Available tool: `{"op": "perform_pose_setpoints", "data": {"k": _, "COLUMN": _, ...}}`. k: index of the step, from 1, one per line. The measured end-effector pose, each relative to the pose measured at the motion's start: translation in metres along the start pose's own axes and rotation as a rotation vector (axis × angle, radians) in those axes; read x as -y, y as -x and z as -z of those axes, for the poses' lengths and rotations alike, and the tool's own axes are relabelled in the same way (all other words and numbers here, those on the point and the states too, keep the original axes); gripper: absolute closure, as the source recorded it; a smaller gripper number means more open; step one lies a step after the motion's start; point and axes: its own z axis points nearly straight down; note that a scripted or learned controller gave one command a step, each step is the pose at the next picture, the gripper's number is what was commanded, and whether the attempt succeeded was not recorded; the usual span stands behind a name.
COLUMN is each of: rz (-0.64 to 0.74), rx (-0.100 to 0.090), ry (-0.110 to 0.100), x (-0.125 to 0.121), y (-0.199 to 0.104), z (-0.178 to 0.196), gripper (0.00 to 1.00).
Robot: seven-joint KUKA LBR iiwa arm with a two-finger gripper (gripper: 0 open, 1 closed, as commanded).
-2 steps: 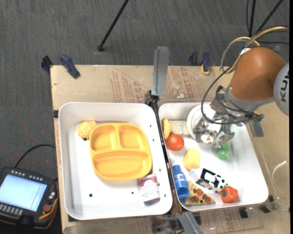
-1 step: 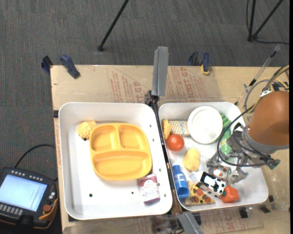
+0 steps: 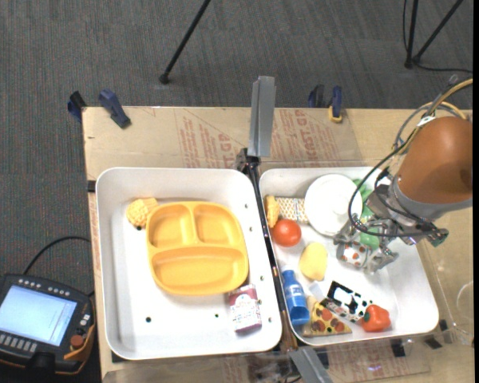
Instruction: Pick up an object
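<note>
A small round object, white with red markings [image 3: 353, 254], is seen in the right bin [image 3: 428, 294], directly beneath the gripper [image 3: 370, 250], beside the white plate [image 3: 329, 204] and a green item [image 3: 370, 234]. It is judged light, stiff and smooth, likely to slip or roll if pinched off-centre; hold is best taken across its widest middle. Being roundish, no clear long axis or heading can be made out. The gripper is lowered over it, and whether the jaws are spread or closed cannot be told. No object is seen clamped between them. Nearby are noted a yellow lemon-like piece [image 3: 314, 261], a tomato [image 3: 287, 232], a blue bottle [image 3: 294, 295] lying lengthwise toward the bin's near wall, and an orange-red pepper [image 3: 375, 317]. In the left bin [image 3: 116, 294] a yellow divided tray [image 3: 197, 246] is noted.
</note>
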Motion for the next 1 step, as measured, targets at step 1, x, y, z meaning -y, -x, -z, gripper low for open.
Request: {"op": "perform_pose_setpoints", "data": {"k": 1, "rz": 0.037, "rx": 0.0, "ry": 0.002, "x": -0.028, "y": 0.0332, "z": 0.0208, "gripper": 1.0}}
